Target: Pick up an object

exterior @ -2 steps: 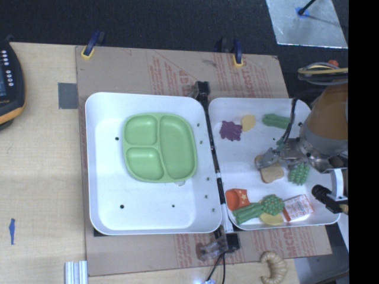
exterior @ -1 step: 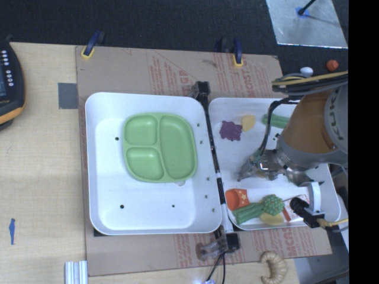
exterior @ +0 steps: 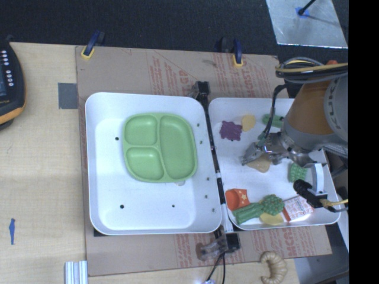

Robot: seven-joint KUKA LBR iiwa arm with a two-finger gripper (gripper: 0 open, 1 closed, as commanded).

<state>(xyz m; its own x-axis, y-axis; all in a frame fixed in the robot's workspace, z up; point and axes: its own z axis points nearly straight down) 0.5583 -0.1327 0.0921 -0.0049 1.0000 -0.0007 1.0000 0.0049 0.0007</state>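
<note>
White bins number two: one green plate (exterior: 160,147) left, several toys right under the hand (exterior: 256,154), grip unclear.

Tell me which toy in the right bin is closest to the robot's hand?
The tan wedge-shaped toy, lying right under the hand. The purple toy and the yellow one sit farther up the bin.
</note>
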